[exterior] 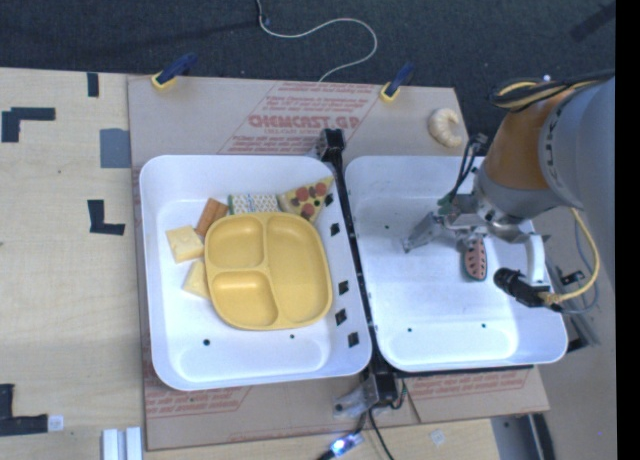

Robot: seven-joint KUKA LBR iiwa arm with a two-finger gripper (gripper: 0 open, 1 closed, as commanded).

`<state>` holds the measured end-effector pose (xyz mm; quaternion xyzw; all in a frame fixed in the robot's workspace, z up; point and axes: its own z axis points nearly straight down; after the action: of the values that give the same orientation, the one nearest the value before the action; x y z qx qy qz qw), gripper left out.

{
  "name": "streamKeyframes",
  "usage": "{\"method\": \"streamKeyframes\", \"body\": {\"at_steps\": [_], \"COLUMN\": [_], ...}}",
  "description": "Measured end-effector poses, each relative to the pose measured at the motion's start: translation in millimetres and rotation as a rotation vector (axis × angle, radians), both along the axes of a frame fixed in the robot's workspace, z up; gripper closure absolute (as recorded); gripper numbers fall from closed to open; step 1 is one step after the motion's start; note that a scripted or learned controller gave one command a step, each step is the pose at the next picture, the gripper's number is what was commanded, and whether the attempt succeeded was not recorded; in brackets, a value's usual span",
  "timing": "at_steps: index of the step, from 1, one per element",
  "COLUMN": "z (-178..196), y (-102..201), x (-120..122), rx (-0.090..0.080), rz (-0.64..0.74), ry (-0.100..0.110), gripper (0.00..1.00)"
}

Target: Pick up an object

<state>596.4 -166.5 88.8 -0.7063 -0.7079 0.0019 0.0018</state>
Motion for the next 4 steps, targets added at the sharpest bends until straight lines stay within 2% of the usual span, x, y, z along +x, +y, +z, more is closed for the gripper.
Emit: {"method": "streamKeyframes", "body": {"at_steps": [1,3,4], "z": [13,136,135], "y": [0,-6,-6], "x": [1,8,8], "rx": [0.0,-0.001,0.0], "rz": [0.0,-0.001,-0.001], "ry": [-0.002,-0.009,-0.004], "gripper": [1.0,1.0,1.0]}}
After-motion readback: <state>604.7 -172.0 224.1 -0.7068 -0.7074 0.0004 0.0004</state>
